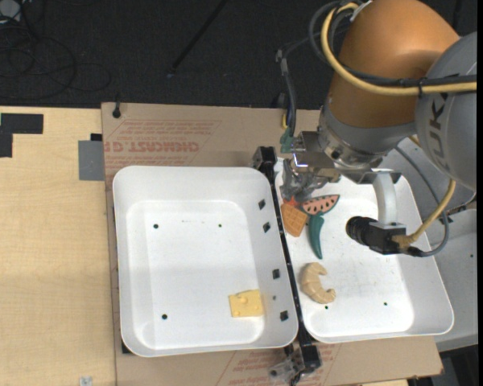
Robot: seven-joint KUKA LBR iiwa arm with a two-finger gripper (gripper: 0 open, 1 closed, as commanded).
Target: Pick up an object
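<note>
The hand [299, 190] hangs over the right bin's [419, 312] upper left corner; whether it is parted or closed I cannot tell. Just below it lie an orange piece [294, 217], a watermelon slice [322, 205] and a teal piece [315, 236]; a croissant [316, 283] sits nearer.

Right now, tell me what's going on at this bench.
The grey arm reaches in from the right, its end effector low over the right bin, just above an orange toy piece, a watermelon slice and a teal piece. A croissant lies nearer the front. A yellow cheese block sits in the left bin.
</note>
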